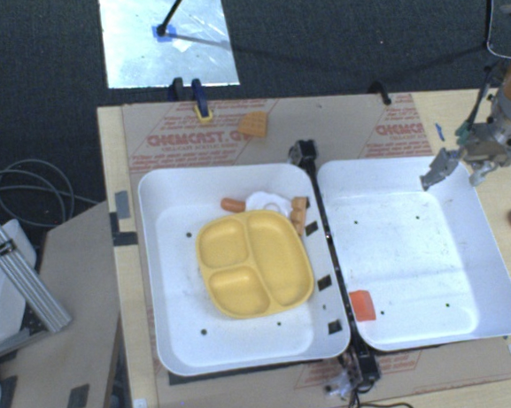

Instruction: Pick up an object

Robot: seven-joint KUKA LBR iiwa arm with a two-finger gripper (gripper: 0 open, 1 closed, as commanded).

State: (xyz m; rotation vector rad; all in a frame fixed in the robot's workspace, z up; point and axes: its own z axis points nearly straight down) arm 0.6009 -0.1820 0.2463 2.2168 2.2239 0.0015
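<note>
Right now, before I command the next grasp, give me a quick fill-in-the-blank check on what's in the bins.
1. The yellow divided plate lies in the ____ bin.
2. The small orange block sits in the right bin, near its ____ edge.
3. The gripper hovers over the ____ bin's far right corner.

Missing words: left; left; right

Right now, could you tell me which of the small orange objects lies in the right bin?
The flat orange block, at the right bin's lower-left corner. The sausage-shaped piece lies in the left bin, above the yellow tray.
</note>
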